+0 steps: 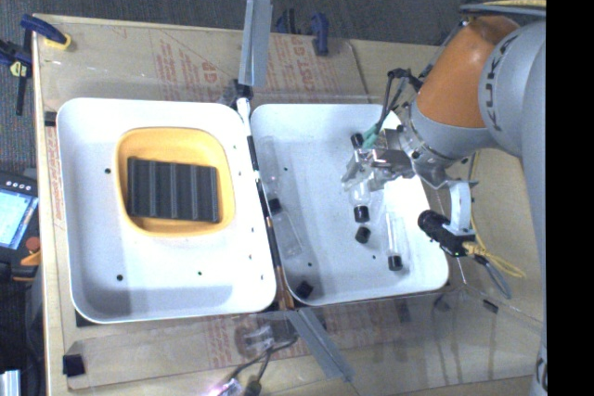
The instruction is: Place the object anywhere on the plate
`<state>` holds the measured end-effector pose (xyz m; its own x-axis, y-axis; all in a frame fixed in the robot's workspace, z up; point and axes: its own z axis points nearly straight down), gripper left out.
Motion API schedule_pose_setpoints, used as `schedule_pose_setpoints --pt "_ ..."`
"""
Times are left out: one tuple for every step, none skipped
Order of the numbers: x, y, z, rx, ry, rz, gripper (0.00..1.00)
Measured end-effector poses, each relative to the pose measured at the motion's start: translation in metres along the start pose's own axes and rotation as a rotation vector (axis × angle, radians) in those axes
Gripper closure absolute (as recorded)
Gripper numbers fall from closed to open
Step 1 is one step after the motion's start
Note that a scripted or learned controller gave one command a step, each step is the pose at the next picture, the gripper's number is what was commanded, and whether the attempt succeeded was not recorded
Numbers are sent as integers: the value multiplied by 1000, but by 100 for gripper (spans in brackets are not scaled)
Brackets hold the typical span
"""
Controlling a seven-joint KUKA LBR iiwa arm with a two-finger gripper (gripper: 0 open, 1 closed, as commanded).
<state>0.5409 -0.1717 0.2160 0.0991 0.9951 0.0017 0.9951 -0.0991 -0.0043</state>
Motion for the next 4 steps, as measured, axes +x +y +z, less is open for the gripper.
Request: schedule_pose_setpoints --pt "70 33 27 -1 -1 -205 100" --pt "130 52 24 -3 -2 -280 100" --pt "184 50 23 -2 -3 -441 100" --pt "184 51 23 -3 -3 -441 0"
